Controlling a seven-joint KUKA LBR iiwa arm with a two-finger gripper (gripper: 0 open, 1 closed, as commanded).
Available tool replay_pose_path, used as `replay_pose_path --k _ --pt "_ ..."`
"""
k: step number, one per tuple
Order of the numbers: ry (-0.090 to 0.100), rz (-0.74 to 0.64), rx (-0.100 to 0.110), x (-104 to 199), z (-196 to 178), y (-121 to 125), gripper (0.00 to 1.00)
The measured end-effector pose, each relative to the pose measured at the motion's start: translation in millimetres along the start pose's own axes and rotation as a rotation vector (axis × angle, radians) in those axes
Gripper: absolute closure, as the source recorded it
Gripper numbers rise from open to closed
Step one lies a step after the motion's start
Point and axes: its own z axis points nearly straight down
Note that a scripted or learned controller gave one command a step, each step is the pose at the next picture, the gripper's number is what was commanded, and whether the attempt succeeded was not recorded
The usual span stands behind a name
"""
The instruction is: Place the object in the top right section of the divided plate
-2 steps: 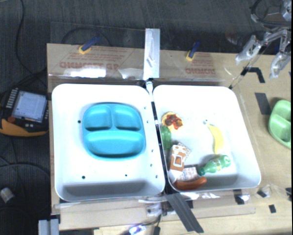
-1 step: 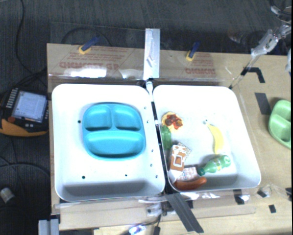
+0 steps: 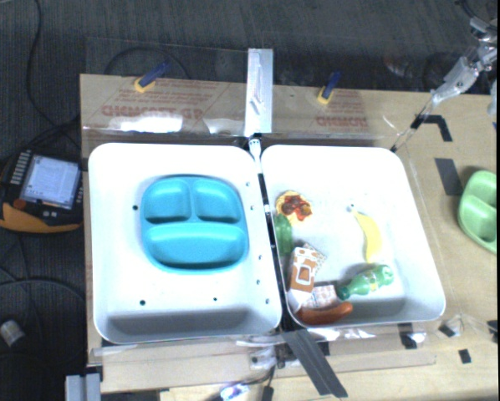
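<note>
I see the blue divided plate lying in the left bin, its two small sections toward the far side. The right bin holds the toys: a banana near the middle, a green bottle just beside it toward the front, a red sausage at the front wall, a small carton and a pizza slice. On the worktop, the gripper sits at the far right corner, well apart from both bins; I cannot tell how its fingers stand.

One fixed overhead view, slanted down on both white bins from well above.
</note>
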Motion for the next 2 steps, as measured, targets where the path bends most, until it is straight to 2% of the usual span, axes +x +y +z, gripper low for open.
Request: replay_pose_path --k 1,2 --pt "0.000 -0.265 -0.001 -6 0 1 0.00" --pt "0.000 -0.425 -0.005 -17 19 3 0.00"
